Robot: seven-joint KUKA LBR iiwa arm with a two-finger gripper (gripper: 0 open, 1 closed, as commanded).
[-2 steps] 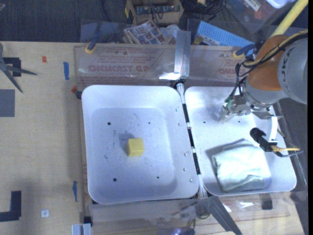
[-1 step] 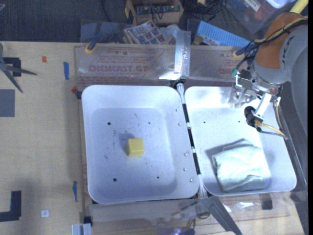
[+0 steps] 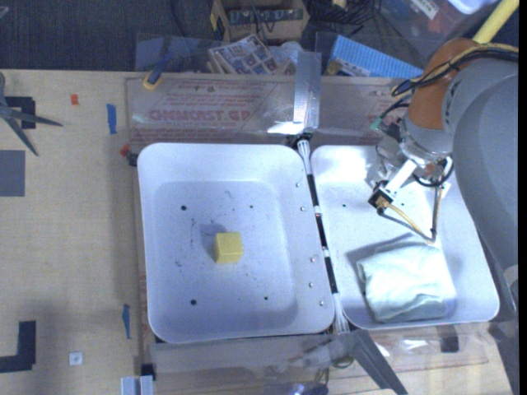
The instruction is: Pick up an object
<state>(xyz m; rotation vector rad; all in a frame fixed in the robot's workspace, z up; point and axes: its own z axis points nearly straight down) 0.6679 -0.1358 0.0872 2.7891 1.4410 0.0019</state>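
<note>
A small yellow cube (image 3: 229, 248) lies near the middle of the left bin (image 3: 165, 179). A crumpled white cloth (image 3: 408, 285) rests in the front part of the right bin (image 3: 346, 171). My gripper (image 3: 420, 163) hangs over the back right part of the right bin, below the orange band of the arm. It is behind the cloth and far to the right of the cube. I see nothing held in it.
A clear plastic panel (image 3: 222, 109) with red lettering stands behind the bins. The grey arm (image 3: 490, 138) covers the right bin's right side. Blue tape marks (image 3: 111, 118) and black fixtures (image 3: 20, 113) sit on the wooden bench to the left.
</note>
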